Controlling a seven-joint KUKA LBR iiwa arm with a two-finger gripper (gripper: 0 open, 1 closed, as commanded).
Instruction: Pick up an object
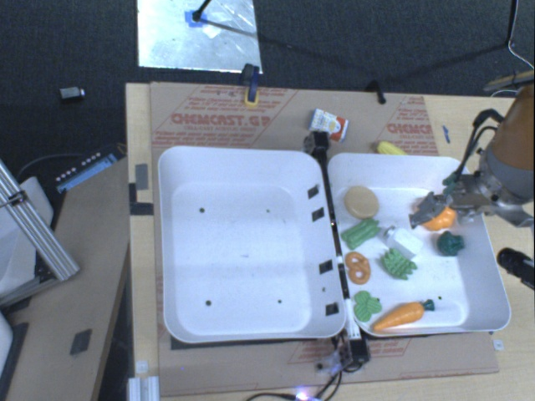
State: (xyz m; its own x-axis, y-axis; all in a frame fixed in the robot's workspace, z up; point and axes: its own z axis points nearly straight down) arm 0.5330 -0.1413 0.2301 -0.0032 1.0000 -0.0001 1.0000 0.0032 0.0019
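Observation:
My gripper (428, 210) hangs over the right part of the right bin (489, 303), reaching in from the right. A small orange object (443, 219) sits between its dark fingers, and they look shut on it. Loose in the same bin are a tan round disc (362, 200), a green bean-like piece (361, 231), a white block (404, 242), a spiky green toy (399, 264), a dark green lump (450, 243), a pretzel (358, 266), a green leaf shape (366, 305) and a toy carrot (403, 313).
The left bin (180, 224) lies beside the right one, with a black hinge strip (330, 241) between them. Behind the bins on the board rest a yellow item (389, 149) and a small white-and-orange pack (328, 124). A blue-and-yellow clamp (250, 84) stands at the back.

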